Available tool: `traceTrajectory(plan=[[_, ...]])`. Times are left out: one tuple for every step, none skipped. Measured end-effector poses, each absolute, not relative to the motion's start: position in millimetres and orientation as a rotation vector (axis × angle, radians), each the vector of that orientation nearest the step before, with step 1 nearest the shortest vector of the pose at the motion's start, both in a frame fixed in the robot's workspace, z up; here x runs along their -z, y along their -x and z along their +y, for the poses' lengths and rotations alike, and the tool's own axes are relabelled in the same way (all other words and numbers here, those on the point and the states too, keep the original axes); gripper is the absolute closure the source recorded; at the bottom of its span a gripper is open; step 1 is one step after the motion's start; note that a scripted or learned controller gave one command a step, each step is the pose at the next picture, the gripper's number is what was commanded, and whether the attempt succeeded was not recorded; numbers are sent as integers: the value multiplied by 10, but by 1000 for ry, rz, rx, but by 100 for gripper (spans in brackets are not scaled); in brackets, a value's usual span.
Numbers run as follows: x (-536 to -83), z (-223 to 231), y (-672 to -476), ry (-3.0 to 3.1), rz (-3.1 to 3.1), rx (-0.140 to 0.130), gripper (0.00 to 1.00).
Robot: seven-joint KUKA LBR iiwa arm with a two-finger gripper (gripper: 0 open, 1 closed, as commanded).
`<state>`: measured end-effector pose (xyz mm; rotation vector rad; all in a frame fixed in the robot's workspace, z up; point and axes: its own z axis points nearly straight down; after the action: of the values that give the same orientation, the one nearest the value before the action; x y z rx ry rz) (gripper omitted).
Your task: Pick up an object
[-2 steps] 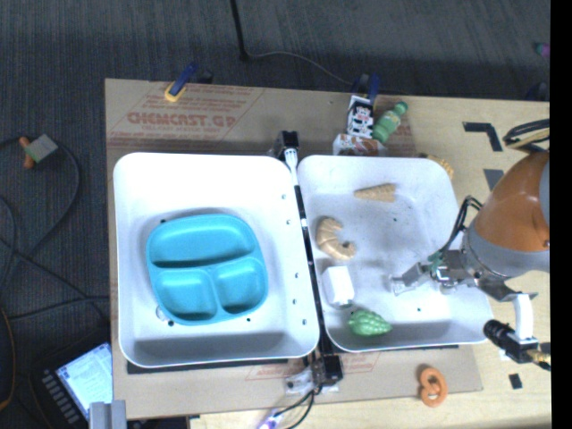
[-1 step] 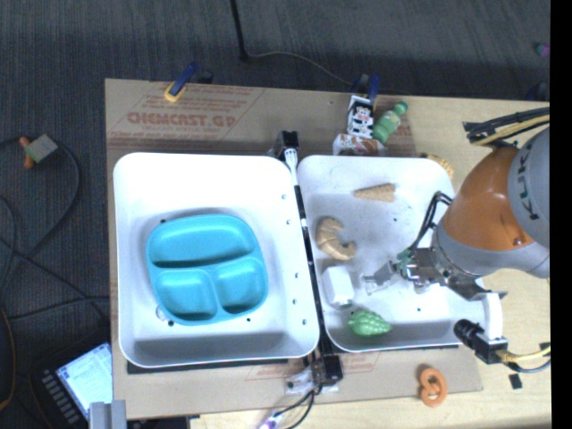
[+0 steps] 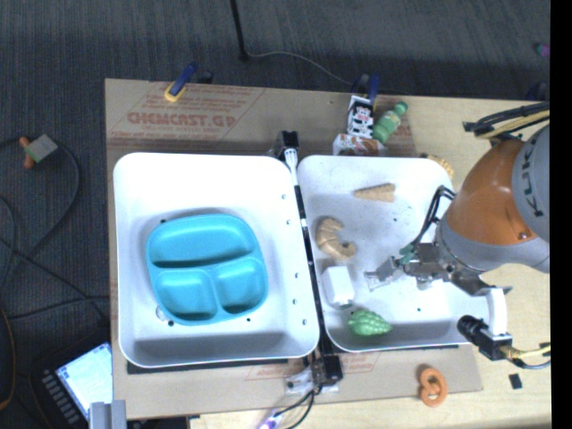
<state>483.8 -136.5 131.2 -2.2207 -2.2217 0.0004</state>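
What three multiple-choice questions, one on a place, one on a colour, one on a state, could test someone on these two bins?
1. Where does the divided tray lie?
A. left bin
B. right bin
C. bare bench

2. What colour is that tray?
A. red
B. blue
C. yellow

3. What is between the gripper fingers?
A. green toy
B. croissant
C. nothing

Answers: 1 A, it rests in the left bin. 2 B, it is light blue. 3 C, the green toy and croissant lie apart from it in the right bin.
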Motion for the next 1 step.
traceTrajectory(plan=[[-1395, -1444, -4838, 2221, -2221, 0, 0]])
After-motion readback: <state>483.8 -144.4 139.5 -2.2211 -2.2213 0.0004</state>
